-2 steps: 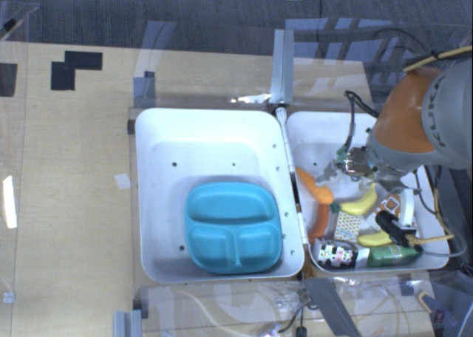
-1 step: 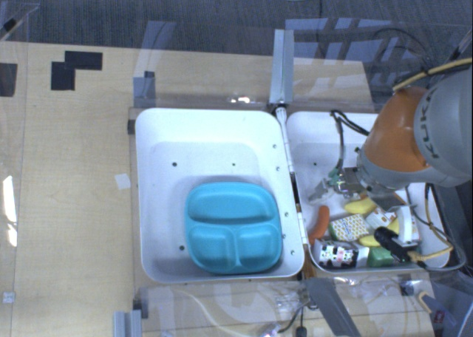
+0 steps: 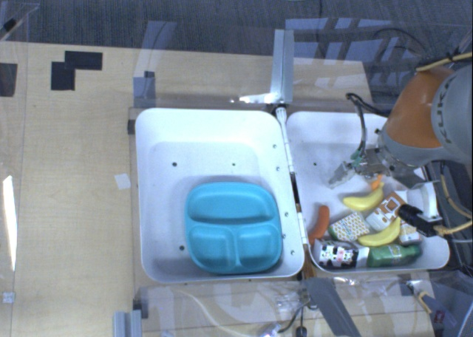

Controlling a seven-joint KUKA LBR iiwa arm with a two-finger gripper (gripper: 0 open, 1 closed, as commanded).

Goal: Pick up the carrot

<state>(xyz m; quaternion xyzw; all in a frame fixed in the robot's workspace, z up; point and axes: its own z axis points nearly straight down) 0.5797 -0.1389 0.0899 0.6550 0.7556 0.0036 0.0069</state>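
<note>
Pincer [image 3: 353, 168] of mine hangs over the right bin [image 3: 325, 132], its grip impossible to judge. Left of that bin sits the blue tray [image 3: 233, 226]. Bananas [image 3: 363, 200] lie nearer. Against the bin's left wall rests the carrot [image 3: 321, 222], not yet picked up.

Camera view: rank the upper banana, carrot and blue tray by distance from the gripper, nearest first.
From the gripper in the right bin:
1. Upper banana, just below the gripper in the picture, right bin.
2. Carrot, lower left of the gripper, by the right bin's left wall.
3. Blue tray, across the divider in the left bin.
</note>
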